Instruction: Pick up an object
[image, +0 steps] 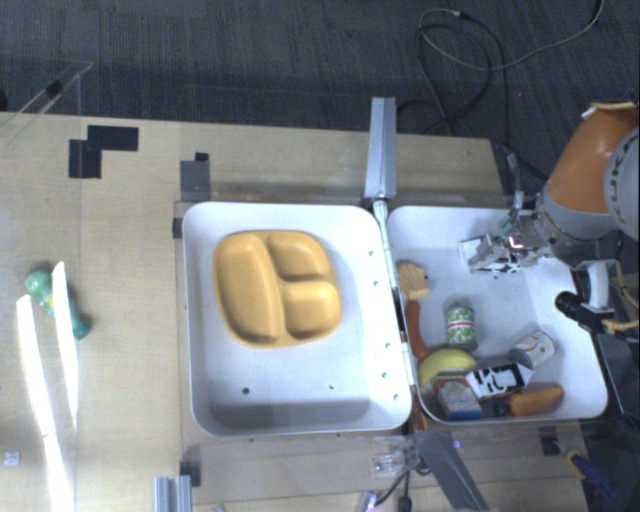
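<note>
My gripper (493, 252) hangs over the upper part of the right bin (565, 330), with bare white floor beneath it. Below it in that bin stands a small green can (460, 325). Along the bin's front lie a yellow fruit (445, 364), a blue box (460, 399), a black-and-white pack (498, 379), an orange carrot-like piece (536, 400) and a small white item (538, 348). A brush with a tan head (411, 279) lies along the left wall. Nothing shows in the gripper.
The left bin (205, 400) holds a yellow divided tray (276, 286), lying upside down. A metal divider post (380, 150) stands between the bins at the back. The arm's orange band (592, 150) rises at the right. A green toy (55, 300) lies on the bench at far left.
</note>
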